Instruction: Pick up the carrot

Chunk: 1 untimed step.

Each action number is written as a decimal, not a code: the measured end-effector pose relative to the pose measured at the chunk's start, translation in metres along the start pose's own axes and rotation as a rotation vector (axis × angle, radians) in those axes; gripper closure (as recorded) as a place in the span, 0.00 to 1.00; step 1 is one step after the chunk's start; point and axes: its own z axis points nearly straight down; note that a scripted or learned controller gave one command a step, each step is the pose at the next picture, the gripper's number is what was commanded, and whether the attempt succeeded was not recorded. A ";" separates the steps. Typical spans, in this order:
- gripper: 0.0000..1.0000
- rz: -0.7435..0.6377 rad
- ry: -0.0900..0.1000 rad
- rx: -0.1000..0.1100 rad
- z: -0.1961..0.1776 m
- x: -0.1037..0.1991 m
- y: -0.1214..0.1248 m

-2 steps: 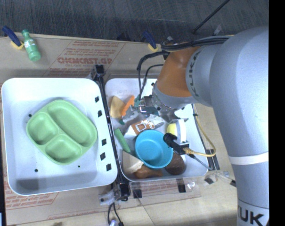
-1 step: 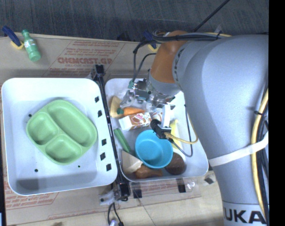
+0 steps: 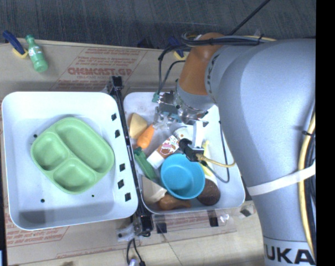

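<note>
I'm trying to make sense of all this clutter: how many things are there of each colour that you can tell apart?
Green: 2, the divided plate and small bottle
Orange: 1, the carrot
Blue: 1, the cup
Brown: 2, rounded items and below the cup
Total: 6

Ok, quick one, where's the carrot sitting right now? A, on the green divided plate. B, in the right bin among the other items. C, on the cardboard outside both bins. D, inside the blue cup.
B: the carrot lies in the right bin, near its left wall, just above the blue cup rather than in it, while the green plate sits in the left bin.
</note>
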 end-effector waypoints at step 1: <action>1.00 0.019 0.002 0.013 0.017 -0.014 -0.073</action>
